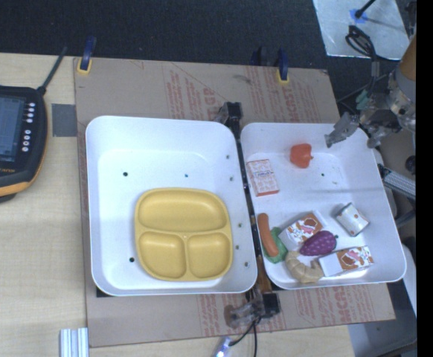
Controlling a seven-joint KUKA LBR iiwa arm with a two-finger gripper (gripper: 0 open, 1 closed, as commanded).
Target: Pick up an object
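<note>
the left bin (112,162) bears only a yellow divided tray (184,233), so any pick has to come from the right bin (365,166), where the clutter is the main hazard. the small items sit packed along its near edge: carton (300,230), purple piece (319,242), second carton (350,259), sausage (264,235), with a silver can (350,218) just beside. a descent there could clip a neighbour or pinch two things at once. the red object (300,155) and the flat packet (262,176) lie apart; the packet may be too flat to grasp. the gripper (341,134) hovers at the bin's far right rim, holding nothing; whether its fingers are spread or closed i cannot tell.
</note>
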